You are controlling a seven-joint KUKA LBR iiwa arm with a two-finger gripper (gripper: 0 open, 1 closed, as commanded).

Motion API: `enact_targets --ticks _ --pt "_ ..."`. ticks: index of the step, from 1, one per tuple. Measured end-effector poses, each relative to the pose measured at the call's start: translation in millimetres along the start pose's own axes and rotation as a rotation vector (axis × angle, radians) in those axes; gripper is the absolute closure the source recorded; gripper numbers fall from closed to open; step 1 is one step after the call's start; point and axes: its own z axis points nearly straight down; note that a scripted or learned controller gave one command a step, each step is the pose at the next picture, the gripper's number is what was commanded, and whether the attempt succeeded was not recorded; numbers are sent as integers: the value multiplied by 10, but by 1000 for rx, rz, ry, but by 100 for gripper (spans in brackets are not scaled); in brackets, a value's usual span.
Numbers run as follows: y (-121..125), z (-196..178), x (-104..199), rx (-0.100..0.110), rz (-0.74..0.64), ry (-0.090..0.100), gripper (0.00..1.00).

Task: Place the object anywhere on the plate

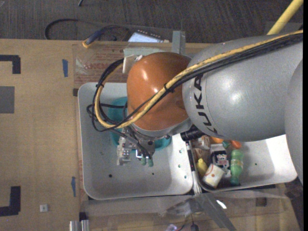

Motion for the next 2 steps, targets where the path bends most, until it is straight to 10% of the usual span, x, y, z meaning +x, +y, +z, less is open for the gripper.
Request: enact_targets --ticks 1,2 --pt "-4 1 -3 0 1 0 0" --pt "6 -105 -14 -4 2 -4 100"
